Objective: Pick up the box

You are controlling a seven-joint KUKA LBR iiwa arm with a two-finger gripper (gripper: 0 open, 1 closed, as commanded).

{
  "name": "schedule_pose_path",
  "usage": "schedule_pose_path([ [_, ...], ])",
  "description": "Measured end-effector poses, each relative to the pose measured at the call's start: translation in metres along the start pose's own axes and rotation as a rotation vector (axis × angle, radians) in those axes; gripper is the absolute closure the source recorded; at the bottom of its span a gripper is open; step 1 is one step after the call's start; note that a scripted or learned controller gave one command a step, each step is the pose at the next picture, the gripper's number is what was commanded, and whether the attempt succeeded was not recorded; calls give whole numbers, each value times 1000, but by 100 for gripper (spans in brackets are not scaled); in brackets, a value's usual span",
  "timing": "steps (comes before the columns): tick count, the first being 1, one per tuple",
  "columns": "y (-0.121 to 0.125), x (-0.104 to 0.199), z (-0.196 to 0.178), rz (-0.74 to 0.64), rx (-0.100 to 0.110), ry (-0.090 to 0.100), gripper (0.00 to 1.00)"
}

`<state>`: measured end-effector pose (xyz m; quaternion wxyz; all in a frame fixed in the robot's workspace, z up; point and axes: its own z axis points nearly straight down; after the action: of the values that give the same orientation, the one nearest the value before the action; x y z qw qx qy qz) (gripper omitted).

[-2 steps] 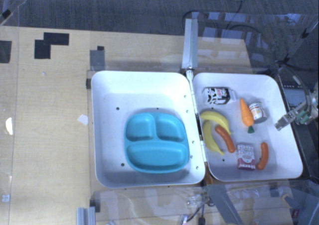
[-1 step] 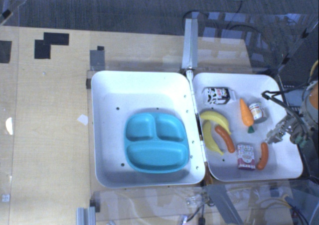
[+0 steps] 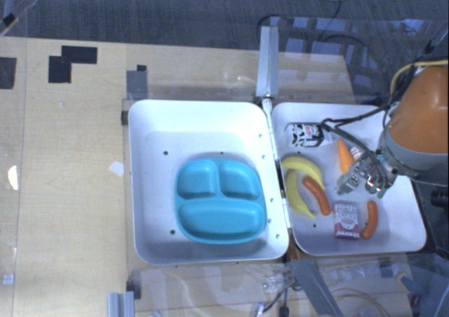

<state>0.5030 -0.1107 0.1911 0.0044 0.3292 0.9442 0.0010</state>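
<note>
A small red and white box (image 3: 346, 221) lies flat near the front of the right bin (image 3: 407, 238). My gripper (image 3: 363, 177) hangs over the same bin, a little behind and to the right of the box and apart from it. Nothing can be seen held in it. The arm's orange band and grey wrist cover the bin's right rear part.
The right bin also holds a black and white carton (image 3: 306, 135) at the back, a banana (image 3: 300, 181), two sausages (image 3: 317, 195) (image 3: 370, 219) flanking the box, and a carrot (image 3: 344, 156). A blue divided tray (image 3: 219, 200) lies in the left bin (image 3: 154, 168).
</note>
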Motion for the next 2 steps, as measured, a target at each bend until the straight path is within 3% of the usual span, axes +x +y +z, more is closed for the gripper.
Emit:
schedule_pose_path([
  [1, 2, -2, -12, -2, -5, -7, 100],
  [2, 81, -27, -58, -26, -1, 0, 100],
])
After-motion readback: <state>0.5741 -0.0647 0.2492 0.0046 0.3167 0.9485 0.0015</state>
